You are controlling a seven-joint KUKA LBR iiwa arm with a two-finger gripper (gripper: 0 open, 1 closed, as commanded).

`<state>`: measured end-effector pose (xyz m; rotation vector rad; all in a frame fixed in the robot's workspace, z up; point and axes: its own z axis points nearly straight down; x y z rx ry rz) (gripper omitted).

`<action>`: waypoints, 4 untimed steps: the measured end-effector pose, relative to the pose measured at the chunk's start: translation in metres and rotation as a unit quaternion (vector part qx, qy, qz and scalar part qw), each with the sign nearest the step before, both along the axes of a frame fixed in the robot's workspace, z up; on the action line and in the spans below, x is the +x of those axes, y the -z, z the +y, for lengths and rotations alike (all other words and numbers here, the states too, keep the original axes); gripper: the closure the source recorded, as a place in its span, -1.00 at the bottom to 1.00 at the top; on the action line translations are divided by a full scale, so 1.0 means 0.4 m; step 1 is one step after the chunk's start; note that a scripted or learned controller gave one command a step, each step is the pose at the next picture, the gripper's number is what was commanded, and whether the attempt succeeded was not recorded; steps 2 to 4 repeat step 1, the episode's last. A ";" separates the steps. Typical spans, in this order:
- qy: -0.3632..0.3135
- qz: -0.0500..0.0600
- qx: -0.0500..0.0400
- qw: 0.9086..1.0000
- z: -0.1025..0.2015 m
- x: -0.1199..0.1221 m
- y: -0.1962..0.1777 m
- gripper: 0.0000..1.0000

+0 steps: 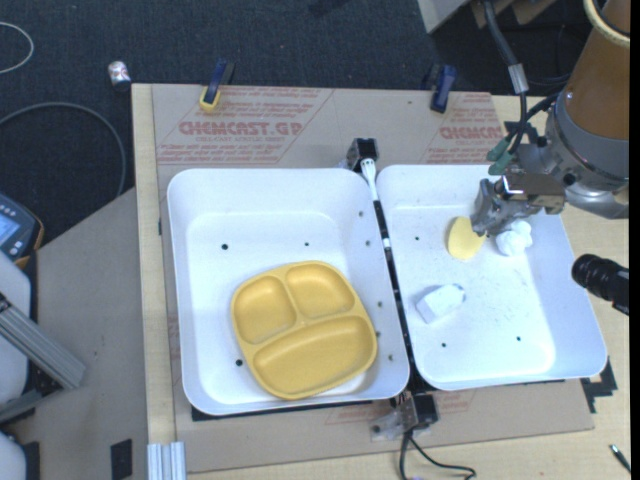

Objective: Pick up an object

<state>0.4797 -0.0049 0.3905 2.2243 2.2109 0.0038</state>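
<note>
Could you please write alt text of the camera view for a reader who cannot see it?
A grey robot arm's gripper hangs low in the right white bin, beside a small yellow object and a white one, with a white block nearer the camera. The left bin holds a yellow divided tray.

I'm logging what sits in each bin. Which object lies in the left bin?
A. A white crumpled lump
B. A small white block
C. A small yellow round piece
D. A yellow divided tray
D: the yellow divided tray lies alone in the left bin, while the small pieces are all in the right bin.
</note>
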 end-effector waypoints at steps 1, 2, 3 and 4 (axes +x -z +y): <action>-0.008 -0.001 0.003 1.000 0.217 0.000 -0.105 1.00; -0.008 -0.001 0.003 1.000 0.217 0.000 -0.105 1.00; -0.008 -0.001 0.003 1.000 0.217 0.000 -0.105 1.00; -0.008 -0.001 0.003 1.000 0.217 0.000 -0.105 1.00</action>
